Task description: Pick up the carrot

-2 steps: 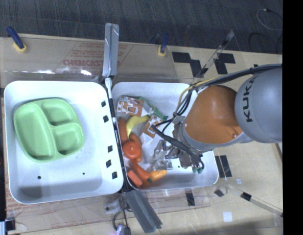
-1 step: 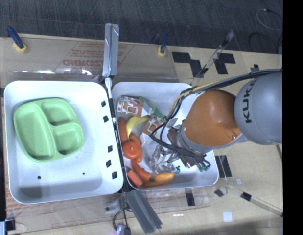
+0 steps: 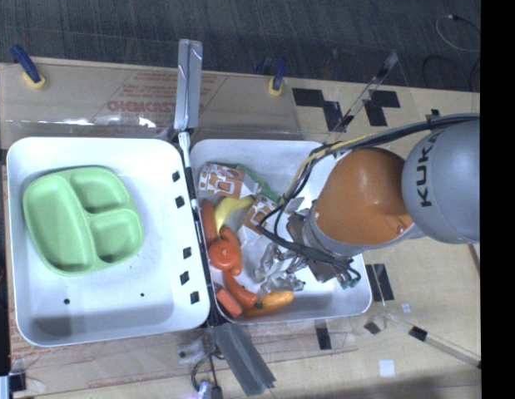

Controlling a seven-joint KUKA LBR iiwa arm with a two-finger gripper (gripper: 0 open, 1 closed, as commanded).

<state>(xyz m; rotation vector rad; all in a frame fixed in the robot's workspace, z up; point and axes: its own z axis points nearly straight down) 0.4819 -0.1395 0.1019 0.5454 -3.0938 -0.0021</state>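
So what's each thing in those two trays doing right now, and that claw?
Carrot: lying near the right tray's front edge, not between the claw's fingers.
Tomato: resting in the pile along the right tray's left wall.
Banana: lying in the pile.
Green plate: flat in the left tray.
Claw: low in the right tray, above the carrot.

Gripper (image 3: 278, 266) down low in the right bin (image 3: 336, 310), just above the carrot (image 3: 272, 302) by the near wall, tomato (image 3: 225, 256) and banana (image 3: 228, 210) alongside, green tray (image 3: 78, 216) in the left bin (image 3: 41, 327)
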